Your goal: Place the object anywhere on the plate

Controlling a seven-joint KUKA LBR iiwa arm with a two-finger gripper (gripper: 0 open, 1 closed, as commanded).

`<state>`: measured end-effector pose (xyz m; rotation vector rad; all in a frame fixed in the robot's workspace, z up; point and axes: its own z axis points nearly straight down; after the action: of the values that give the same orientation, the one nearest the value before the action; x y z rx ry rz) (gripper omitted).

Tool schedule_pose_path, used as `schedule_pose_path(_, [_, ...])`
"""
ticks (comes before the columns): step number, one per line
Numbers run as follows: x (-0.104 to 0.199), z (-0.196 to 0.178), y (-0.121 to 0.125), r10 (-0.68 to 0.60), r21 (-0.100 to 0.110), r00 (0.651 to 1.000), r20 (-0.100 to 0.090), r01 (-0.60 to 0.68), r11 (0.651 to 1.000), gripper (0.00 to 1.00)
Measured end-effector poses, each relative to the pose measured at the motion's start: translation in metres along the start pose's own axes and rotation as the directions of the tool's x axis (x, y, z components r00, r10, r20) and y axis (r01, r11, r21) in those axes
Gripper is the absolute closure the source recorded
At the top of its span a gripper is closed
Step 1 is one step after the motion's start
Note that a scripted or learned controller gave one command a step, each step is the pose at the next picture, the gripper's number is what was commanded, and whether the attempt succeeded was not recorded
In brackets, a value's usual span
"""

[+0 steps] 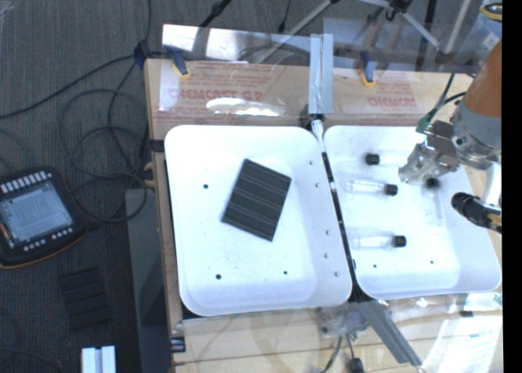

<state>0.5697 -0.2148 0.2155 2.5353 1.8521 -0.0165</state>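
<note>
the gripper [424, 166] hangs over the right bin [481, 273], and i cannot tell its state, with a clear tube [371, 188] just to its left lying crosswise, and the dark ridged plate [257, 199] farther left in the left bin [196, 281].

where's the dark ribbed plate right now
In the camera view the dark ribbed rectangular plate lies tilted near the middle of the left white bin, well left of the gripper.

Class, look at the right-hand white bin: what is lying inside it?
Inside the right bin lie two clear vials with black caps and a loose black cap. The gripper hangs over the bin, hiding whatever lies beneath it.
</note>
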Motion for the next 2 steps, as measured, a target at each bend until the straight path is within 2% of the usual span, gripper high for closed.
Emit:
schedule_pose_path(1, [0.072, -0.016, -0.01, -0.207, -0.005, 0.978, -0.007, 0.207, 0.978, 1.0])
schedule_pose_path(2, [0.134, 0.032, -0.026, -0.287, -0.004, 0.958, -0.007, 0.287, 0.958, 1.0])
